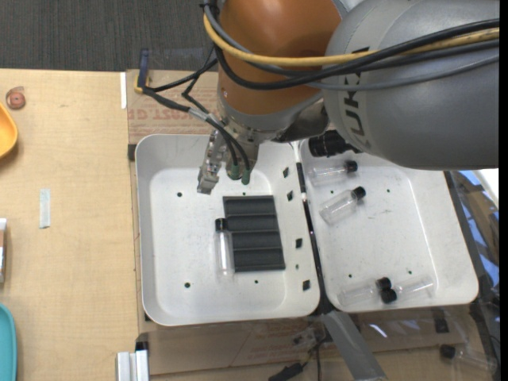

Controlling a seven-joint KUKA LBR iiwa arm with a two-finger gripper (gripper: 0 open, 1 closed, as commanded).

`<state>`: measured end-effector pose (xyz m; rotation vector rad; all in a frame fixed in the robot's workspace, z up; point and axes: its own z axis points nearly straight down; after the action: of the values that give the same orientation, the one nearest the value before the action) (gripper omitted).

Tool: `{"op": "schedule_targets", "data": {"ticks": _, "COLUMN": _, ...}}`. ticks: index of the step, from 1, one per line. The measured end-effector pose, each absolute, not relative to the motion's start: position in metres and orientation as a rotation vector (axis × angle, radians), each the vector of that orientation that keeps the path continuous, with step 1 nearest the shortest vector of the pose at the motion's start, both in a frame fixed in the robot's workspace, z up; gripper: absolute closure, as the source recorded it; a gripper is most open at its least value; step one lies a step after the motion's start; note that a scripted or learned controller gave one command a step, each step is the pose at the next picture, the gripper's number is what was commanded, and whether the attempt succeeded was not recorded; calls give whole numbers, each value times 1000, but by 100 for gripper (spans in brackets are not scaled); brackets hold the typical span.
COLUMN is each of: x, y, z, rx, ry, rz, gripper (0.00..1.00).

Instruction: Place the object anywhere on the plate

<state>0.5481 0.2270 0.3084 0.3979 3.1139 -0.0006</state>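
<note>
the left bin (159, 292) is a shallow white tray with rounded corners and a few small dark holes in its floor. near its middle lies a black ribbed plate (254, 234), a rectangle of three or four raised bands running left to right, lying flat with its long side running near to far. touching the plate's left edge lies the object, a clear vial (225, 248): a slim transparent tube with a black cap at its far end, lying flat on the bin floor, parallel to the plate's long side and not on it.

above the far part of this bin hangs the gripper (218, 169), a grey metal assembly with dark cables and a green fitting beside it, below the arm's orange band (278, 30). it sits just beyond the plate's far edge, apart from the vial, with nothing visible between its fingers; whether they are spread or closed cannot be told.

the right bin (444, 280), of the same white form, touches the left bin along a shared edge fitted with small black clips. it holds three more clear capped vials: one at the far side (333, 167) lying left to right, one just nearer (343, 203) lying at a slant with its black cap toward the far right, and one along the near edge (385, 290) with its cap close to mid-length of the visible tube. the grey arm (429, 70) covers the far right corner of this bin.
</note>
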Motion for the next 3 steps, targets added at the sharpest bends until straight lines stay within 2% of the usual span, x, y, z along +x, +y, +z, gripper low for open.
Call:
{"op": "schedule_targets", "data": {"ticks": 1, "x": 587, "y": 228, "z": 167, "rx": 118, "ry": 3139, "rz": 0, "gripper": 100}}
{"op": "schedule_targets", "data": {"ticks": 2, "x": 562, "y": 228, "z": 240, "rx": 93, "ry": 3138, "rz": 2, "gripper": 100}}
{"op": "schedule_targets", "data": {"ticks": 3, "x": 553, "y": 228, "z": 170, "rx": -169, "ry": 3137, "rz": 1, "gripper": 100}}
